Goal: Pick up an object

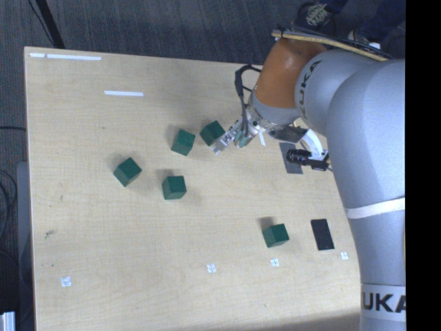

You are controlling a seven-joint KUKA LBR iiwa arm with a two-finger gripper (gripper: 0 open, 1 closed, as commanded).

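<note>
Dark grey carpeted floor [172, 12] surrounds a pale wooden board [138, 254], bearing a white tape strip [124, 93] far left of the fingers. Gripper [231, 141] low over board; whether fingers are open or closed, cannot tell. Green cube [212, 132] just beside fingertips, left. Four more green cubes [173, 187] spread leftward and below. Black rectangle [322, 234] lies below-right.

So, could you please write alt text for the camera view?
The pincer sits beside one green cube on a pale wooden table. Four more green cubes lie scattered, and a small black rectangle lies near the arm.
</note>
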